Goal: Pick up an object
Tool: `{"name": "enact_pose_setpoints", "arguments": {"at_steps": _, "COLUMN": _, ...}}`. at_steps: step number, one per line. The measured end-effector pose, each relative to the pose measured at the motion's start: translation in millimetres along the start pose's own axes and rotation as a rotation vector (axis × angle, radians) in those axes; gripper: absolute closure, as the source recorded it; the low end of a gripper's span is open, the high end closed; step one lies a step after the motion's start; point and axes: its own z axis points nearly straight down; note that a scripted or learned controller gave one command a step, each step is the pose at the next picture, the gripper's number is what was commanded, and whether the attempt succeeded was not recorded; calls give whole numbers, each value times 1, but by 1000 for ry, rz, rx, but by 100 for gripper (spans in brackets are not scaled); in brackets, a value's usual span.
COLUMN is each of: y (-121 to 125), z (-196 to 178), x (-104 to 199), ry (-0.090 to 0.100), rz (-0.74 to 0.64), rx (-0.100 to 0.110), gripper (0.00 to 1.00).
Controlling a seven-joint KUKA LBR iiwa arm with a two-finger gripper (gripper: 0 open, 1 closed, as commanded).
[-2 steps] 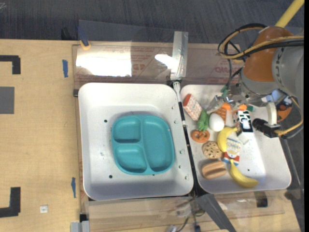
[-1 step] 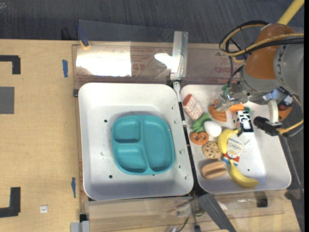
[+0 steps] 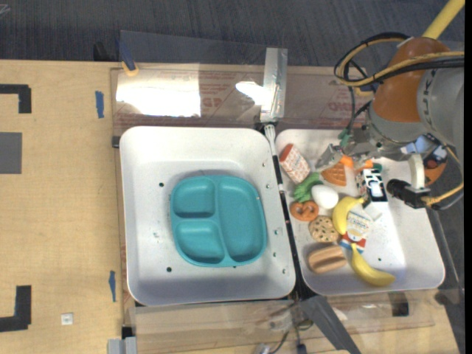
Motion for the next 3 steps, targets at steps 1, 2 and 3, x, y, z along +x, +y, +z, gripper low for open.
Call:
{"name": "enact_pose_setpoints", "arguments": {"at_steps": 1, "y": 7, "z": 22, "x": 9, "ry": 6, "rz": 70, "rx": 40, "gripper": 0}}
{"name": "enact_pose_setpoints", "arguments": {"at_steps": 2, "y": 17, "z": -36, "x": -57, "ry": -2, "rz": 209, "rx": 16, "gripper": 0}}
{"name": "enact_pose_setpoints", "arguments": {"at_steps": 3, "y": 16, "z": -49, "x": -68, "ry": -2, "rz": 174, "rx": 17, "gripper": 0}}
